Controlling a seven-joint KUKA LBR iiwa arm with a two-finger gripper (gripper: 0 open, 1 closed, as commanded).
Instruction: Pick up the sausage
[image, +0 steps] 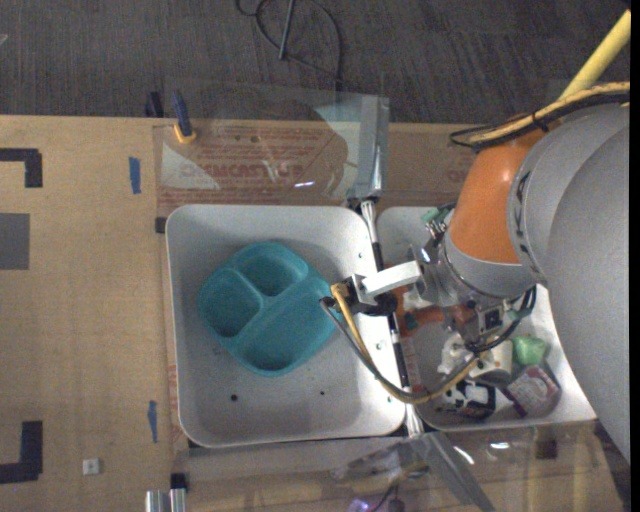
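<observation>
Camera view: nearest, along the bottom edge, the wooden bench (80, 330) carries two white bins. The left bin (200, 400) holds a teal divided plate (265, 308), which lies flat in the bin's middle with its three compartments facing up.

To the right of the plate, past the wall that the bins share, is the right bin (400, 232). In its near corner, right of and below the plate, lie a black-and-white object (470, 397), a dark maroon packet (537, 390) and a pale green item (529, 349), all close together. A black and yellow cable (365, 355) loops from the plate's right edge down into this corner.

The gripper (466, 338) hangs over the right bin, level with the plate and well to its right, under the grey wrist and orange band (485, 215). Whether it is open or closed cannot be told, as the wrist covers it. A short orange-brown piece, seemingly the sausage (432, 315), lies just left of the gripper, partly hidden.

Farther off, beyond the plate, a clear plastic sheet (270, 140) stands on the bench.
</observation>
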